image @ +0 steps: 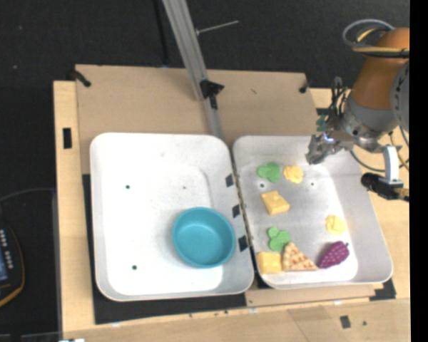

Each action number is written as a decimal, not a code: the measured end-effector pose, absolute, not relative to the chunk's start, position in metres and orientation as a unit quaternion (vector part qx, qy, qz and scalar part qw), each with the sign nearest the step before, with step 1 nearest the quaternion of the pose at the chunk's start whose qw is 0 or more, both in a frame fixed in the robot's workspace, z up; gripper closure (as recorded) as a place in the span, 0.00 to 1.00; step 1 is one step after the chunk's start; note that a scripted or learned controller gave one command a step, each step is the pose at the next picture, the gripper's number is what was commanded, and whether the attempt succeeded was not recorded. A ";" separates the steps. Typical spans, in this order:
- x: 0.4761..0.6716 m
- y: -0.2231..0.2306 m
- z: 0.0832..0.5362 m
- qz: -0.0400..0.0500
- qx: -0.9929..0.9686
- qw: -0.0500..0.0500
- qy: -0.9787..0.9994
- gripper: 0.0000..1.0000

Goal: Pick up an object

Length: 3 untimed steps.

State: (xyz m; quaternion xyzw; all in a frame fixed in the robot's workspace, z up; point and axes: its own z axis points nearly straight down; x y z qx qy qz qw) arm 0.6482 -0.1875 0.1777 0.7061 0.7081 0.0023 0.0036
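Gripper (318, 150) hovers over the right bin's (367, 212) far edge — finger state unclear — with the small yellow toy (293, 174) just down-left of it.

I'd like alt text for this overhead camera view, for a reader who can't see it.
A grey and orange robot arm's end effector hovers over the far edge of the right white bin, which holds small toy foods, including purple grapes, a pizza slice and a cheese wedge. The left white bin holds a blue bowl.
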 end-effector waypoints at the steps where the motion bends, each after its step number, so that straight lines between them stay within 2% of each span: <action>1: 0.648 -0.187 0.222 0.002 0.706 0.003 0.709 1.00; 2: 0.649 -0.189 0.268 0.002 0.705 0.003 0.709 1.00; 3: 0.625 -0.142 0.255 0.000 0.706 0.000 0.709 1.00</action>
